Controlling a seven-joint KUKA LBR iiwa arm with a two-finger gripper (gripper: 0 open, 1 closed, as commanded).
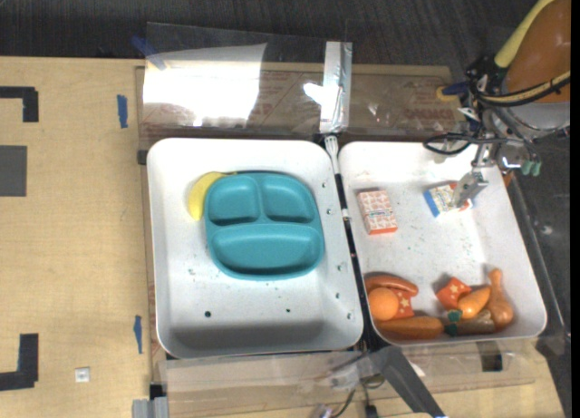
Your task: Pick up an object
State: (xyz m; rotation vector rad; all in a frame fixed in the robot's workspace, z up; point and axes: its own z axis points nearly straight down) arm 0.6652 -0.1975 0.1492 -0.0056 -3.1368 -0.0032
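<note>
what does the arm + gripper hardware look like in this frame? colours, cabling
The arm enters at the upper right with an orange section edged by a pale yellowish strip, above a light grey part. Black cables loop around the wrist, with small blue and yellow fittings near them. The gripper is small, metallic grey and thin; it is too small to make out finer markings.

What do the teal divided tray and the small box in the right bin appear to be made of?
The teal divided tray looks like moulded plastic with a satin finish: uniform colour, rounded compartment edges, soft highlights. The small box looks like printed cardboard, matte, with flat faces, square corners and a red-and-white pattern too small to read. Neither material is certain from this view.
</note>
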